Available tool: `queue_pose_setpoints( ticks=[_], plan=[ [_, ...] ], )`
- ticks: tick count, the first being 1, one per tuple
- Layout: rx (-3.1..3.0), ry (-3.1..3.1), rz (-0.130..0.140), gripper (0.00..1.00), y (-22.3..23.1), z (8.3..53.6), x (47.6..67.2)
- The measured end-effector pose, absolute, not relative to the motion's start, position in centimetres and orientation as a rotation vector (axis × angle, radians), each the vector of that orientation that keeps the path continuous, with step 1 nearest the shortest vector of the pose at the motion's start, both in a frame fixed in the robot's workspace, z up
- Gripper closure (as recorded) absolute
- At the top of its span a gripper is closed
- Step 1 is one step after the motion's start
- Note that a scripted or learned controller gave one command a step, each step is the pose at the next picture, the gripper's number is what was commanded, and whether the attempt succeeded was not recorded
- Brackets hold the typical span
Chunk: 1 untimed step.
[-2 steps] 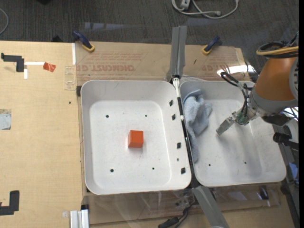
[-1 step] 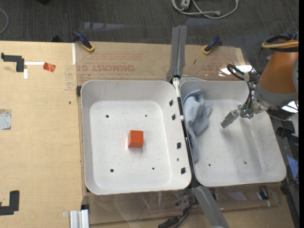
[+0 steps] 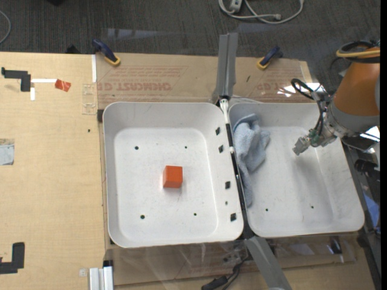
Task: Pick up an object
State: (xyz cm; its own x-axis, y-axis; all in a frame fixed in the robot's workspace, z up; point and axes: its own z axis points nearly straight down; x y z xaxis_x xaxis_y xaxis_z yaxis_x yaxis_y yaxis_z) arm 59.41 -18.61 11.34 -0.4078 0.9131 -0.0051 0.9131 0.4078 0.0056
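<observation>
Orange block [image 3: 173, 177] open all round; cloth [image 3: 250, 144] crowds right bin's [image 3: 338, 222] left wall, seemingly.

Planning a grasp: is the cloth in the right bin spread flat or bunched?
Bunched: the cloth lies crumpled in folds against the right bin's left wall.

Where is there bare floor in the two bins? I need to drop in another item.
The left white bin is free all around the small orange cube near its middle. In the right white bin, the front half is bare; the crumpled grey-blue cloth crowds its back-left, and the pincer hangs over the back-right.
</observation>
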Motion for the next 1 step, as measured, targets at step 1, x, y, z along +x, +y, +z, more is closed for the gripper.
queue_pose_setpoints(
  ticks=[1],
  plan=[
    [1.793,2.573,0.000,1.00,-20.48,24.73,65.98]
  ],
)
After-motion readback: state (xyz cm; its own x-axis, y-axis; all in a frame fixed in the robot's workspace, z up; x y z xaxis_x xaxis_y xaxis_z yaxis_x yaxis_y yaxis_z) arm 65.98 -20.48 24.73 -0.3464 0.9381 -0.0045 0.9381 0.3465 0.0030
